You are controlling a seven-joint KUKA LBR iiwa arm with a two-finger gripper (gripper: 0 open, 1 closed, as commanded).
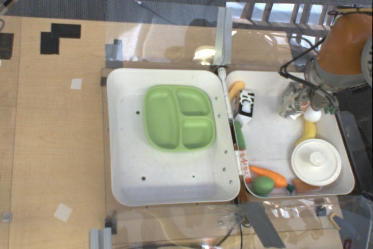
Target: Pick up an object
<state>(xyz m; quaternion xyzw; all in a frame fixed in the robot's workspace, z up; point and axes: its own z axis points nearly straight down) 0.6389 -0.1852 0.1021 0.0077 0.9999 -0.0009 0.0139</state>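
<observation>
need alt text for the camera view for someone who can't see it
A grey and orange robot arm's gripper hangs over the far right of the right bin, which holds a white bowl, a banana, a carrot and other small items. The left bin holds a green divided plate.

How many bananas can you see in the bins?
2. One banana lies at the top left of the right bin, against the divider. The other banana sits just above the white bowl, below the gripper. More could hide under the arm.
</observation>
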